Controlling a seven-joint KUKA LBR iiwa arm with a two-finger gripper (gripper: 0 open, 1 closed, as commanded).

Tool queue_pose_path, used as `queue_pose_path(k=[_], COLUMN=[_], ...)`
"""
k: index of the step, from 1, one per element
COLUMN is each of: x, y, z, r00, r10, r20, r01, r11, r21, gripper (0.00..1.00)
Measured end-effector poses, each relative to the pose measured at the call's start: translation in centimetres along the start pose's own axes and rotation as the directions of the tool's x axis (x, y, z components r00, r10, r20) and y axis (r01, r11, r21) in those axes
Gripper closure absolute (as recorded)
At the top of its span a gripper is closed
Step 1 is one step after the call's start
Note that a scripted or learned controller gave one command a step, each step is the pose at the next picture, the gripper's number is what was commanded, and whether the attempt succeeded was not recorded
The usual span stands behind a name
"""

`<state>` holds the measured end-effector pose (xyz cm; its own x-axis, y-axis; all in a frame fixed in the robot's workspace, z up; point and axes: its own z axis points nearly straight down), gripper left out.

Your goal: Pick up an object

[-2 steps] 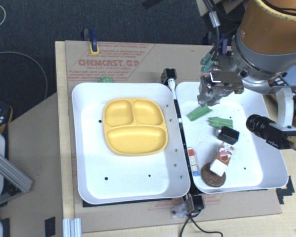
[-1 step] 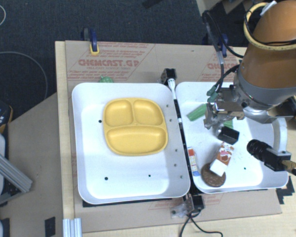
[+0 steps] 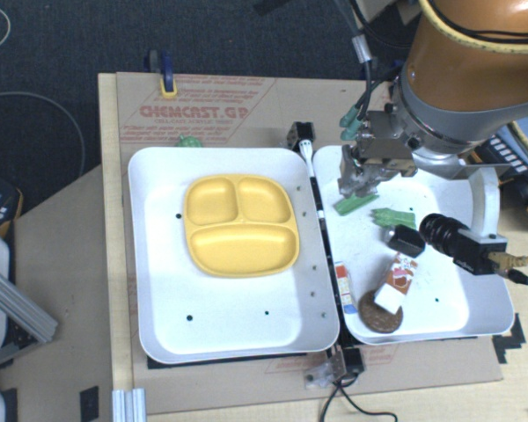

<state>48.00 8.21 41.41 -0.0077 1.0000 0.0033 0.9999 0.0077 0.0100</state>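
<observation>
Below the gripper [image 3: 359,185], a green strip [image 3: 355,204] lies slanting up-right.

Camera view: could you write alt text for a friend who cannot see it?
A grey robot arm's gripper hovers low over the right white bin, just above a green piece among small items. The left white bin holds a yellow divided tray.

Red printed lettering on the brown cardboard sheet [image 3: 202,104] under the bins reads "CHEMCAST GP" in large letters. Smaller red lines of print sit above and below it, too small to read. A small packet [image 3: 400,280] in the right bin carries a red and white label, unreadable.
</observation>
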Motion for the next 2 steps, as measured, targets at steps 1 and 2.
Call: queue_pose_path(k=[1,2], x=[0.2,0.3], y=[0.0,0.0], z=[0.1,-0.9], r00=[1.0,1.0], r10=[0.007,0.007], r20=[0.003,0.003], r01=[-0.008,-0.007], r11=[1.0,1.0], r21=[0.007,0.004], gripper=[1.0,1.0])
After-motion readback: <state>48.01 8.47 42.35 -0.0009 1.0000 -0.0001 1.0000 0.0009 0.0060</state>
